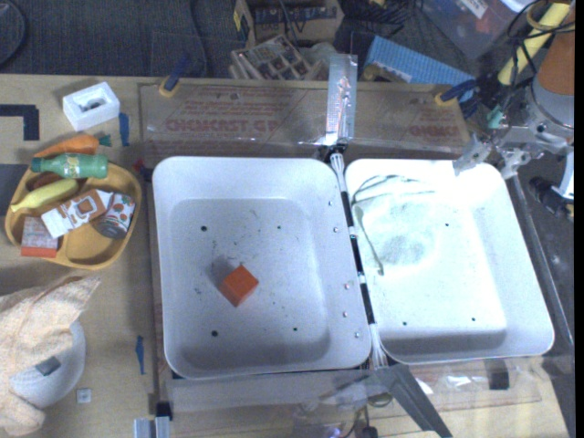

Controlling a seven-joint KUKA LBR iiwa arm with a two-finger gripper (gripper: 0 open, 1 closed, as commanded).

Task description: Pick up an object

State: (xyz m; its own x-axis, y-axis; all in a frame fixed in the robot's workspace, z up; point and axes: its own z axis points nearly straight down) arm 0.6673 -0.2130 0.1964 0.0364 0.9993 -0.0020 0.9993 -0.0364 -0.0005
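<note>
An orange cube rests on the floor of the left bin, a little left of and below its middle. In the right bin a thin pale loop, perhaps a cord, lies near the far left corner beside a faint smudge. My gripper hangs over the right bin's far right corner, at the end of the grey arm with its orange band. It is far from the cube and nothing shows in its grasp.
A yellow bowl of toy food stands left of the bins, with a small white box behind it and a beige cloth in front. A clear panel runs along the bins' far side. Cables and clutter lie beyond.
</note>
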